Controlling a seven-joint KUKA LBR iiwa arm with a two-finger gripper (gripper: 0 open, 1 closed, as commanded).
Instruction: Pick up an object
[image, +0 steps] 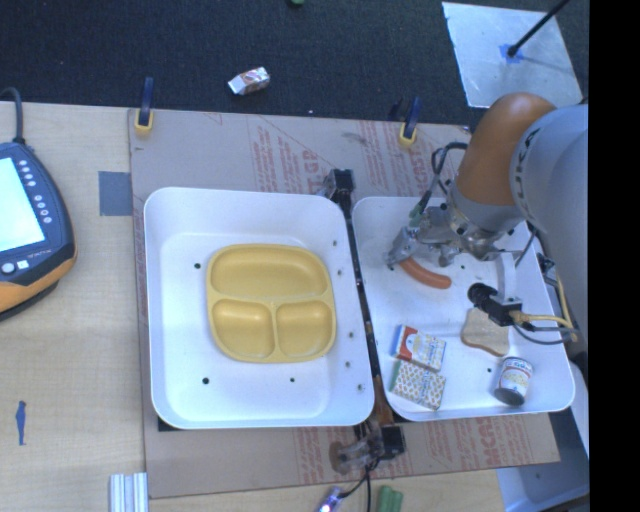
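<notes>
- The left bin (180, 400) holds a single thing: a yellow divided plate (270, 302) with three compartments, lying flat in the middle with nothing in it.
- The right bin (452, 322) holds five small things and has the arm (510, 150) reaching over its far right corner.
- The gripper (420, 248) hangs low in the far half of the right bin. How far open it is cannot be told from this angle, and nothing can be seen in its hold.
- A sausage (428, 274) lies on the bin floor just beside the gripper, on its near side, slanting toward the bin's middle.
- A slice of toast (485, 333) lies by the right wall.
- A green patterned packet (417, 384) sits against the near rim, and a red and white carton (419, 347) touches its far edge.
- A small can (514, 380) lies tilted in the near right corner.
- Bare white floor surrounds the plate on all sides. In the right bin the open floor lies in the middle, between the sausage and the carton.
</notes>
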